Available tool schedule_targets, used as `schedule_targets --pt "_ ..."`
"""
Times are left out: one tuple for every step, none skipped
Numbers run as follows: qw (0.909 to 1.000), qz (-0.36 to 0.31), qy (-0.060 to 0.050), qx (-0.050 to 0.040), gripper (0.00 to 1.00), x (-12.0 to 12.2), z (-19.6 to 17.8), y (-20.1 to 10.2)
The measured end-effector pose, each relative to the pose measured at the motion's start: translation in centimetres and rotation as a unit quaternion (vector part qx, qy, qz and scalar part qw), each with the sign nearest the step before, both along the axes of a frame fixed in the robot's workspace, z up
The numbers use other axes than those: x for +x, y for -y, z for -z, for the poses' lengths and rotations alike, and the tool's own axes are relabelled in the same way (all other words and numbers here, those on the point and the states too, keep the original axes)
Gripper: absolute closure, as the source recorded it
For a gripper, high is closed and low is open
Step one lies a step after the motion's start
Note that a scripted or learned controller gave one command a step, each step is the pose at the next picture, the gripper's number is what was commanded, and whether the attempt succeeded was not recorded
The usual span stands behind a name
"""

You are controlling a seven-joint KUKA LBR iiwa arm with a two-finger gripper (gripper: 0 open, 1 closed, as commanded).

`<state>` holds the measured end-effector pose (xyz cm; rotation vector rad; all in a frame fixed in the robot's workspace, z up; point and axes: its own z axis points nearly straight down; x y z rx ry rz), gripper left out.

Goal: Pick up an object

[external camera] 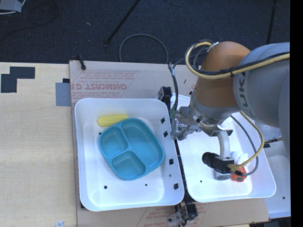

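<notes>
Above the rims between both bins (pixel 166 176) — fingers (pixel 182 128), opening cannot be told; blue plate (pixel 131 148) near.

Beyond the desk you see a dark carpeted floor (pixel 57 27) in dim light. On it lie a thin black looped cable (pixel 142 34) and a slim dark rod (pixel 124 19) set aslant. The pale wood-grain desk (pixel 33 164) is brightly lit. Near its far edge you have a dark blue-grey angular patch (pixel 14 79), and just beside that a flat brown cardboard sheet (pixel 104 84) with red print.
</notes>
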<state>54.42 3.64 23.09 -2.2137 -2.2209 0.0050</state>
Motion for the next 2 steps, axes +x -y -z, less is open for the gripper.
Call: schedule_targets --pt "1.0 0.0 0.001 -0.0002 1.0 0.09 0.61 -5.34" --pt "1.0 0.001 0.001 -0.0012 0.0 0.09 0.57 -5.14"
